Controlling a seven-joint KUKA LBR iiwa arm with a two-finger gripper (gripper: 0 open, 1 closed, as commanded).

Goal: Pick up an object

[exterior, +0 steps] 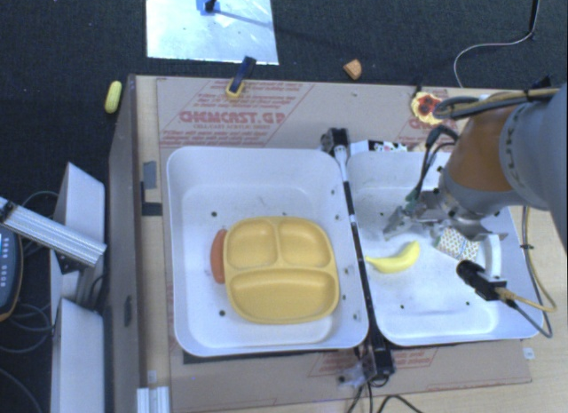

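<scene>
Gripper (pixel 401 221) — state unclear | low in right bin (pixel 444 318) — near banana (pixel 395 258)

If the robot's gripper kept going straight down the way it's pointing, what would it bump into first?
Probably the white floor of the right bin. The gripper points down just above and left of the banana, so it might clip the banana's upper edge instead. Depth is hard to judge from this slanted view.

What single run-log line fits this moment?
arm: over right bin | tool: near banana | left bin: yellow tray, orange item
</scene>
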